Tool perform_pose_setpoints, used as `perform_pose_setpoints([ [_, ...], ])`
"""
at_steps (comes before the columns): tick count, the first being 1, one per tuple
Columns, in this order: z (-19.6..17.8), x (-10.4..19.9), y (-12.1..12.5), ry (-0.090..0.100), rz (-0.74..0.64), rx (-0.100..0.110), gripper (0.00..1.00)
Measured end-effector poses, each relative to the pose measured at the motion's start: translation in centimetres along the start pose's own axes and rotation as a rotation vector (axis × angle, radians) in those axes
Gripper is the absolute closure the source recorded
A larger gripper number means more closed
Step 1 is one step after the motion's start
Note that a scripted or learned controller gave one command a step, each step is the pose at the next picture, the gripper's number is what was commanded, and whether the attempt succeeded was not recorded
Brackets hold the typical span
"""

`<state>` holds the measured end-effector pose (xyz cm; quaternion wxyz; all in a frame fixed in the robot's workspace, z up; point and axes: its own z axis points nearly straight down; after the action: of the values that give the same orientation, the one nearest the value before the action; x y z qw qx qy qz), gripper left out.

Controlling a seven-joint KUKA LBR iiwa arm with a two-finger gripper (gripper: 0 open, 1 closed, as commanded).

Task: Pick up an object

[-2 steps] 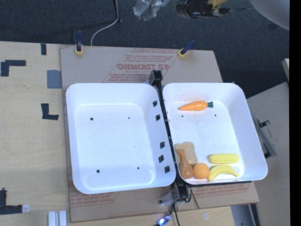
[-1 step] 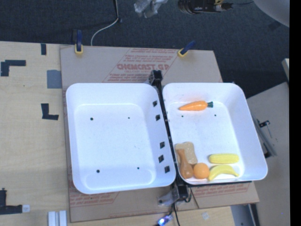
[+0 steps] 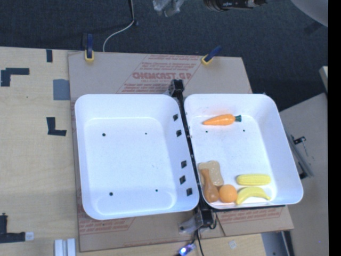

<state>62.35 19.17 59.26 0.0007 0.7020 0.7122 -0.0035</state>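
Note:
The right bin [image 3: 277,143] holds several toy foods. An orange carrot [image 3: 219,120] lies near its far side. Along the near edge sit a tan bread piece [image 3: 211,172], a brown piece [image 3: 209,190], an orange ball [image 3: 228,194], a yellow corn cob [image 3: 253,180] and a banana [image 3: 252,195]. My gripper [image 3: 171,0] hangs blurred high at the top of the view, well beyond the bins' far edge and above the dark floor, far from every object. Nothing shows in it.
The left bin [image 3: 85,143] stands beside the right one on a cardboard sheet [image 3: 154,76] held by two clamps. A white cable [image 3: 120,31] runs over the dark floor behind. The wooden bench [image 3: 32,143] stretches to the left.

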Motion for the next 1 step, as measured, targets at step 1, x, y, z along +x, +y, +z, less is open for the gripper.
perform_pose_setpoints([
  [1,-0.97,0.08,0.0,-0.001,-0.001,0.001,1.0],
])
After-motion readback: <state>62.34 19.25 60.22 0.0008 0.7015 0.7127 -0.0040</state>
